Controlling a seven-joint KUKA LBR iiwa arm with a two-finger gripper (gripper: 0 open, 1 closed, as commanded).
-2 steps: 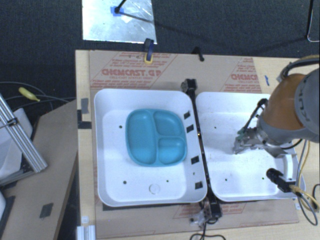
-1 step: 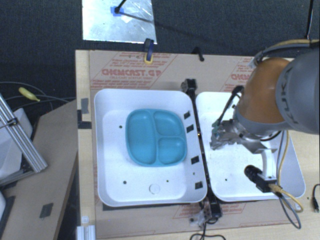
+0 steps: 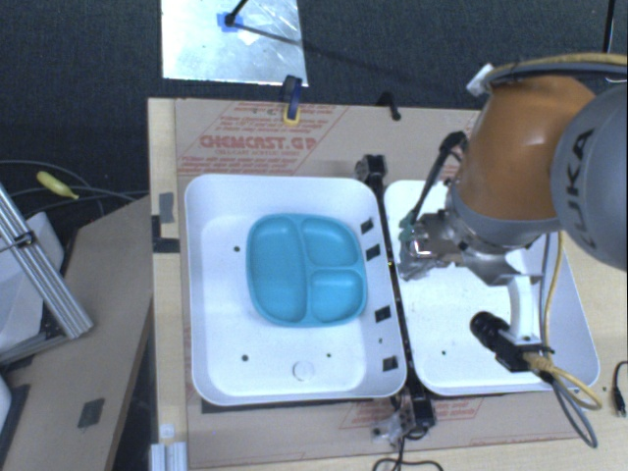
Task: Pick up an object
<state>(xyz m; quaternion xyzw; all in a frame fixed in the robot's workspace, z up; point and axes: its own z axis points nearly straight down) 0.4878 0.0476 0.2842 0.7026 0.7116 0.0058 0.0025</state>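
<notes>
A blue plate with three compartments lies flat in the middle of the left white bin. My gripper hangs over the left side of the right white bin, close to the wall between the two bins. The grey arm with its orange band covers much of the right bin's far half. A small green patch shows right beside the gripper; I cannot tell what it is. Nothing is visibly held.
A small pale round mark sits on the left bin's floor near its front wall. Black clips line the divider between the bins. A cardboard sheet lies under the bins, and a shiny foil sheet lies beyond it.
</notes>
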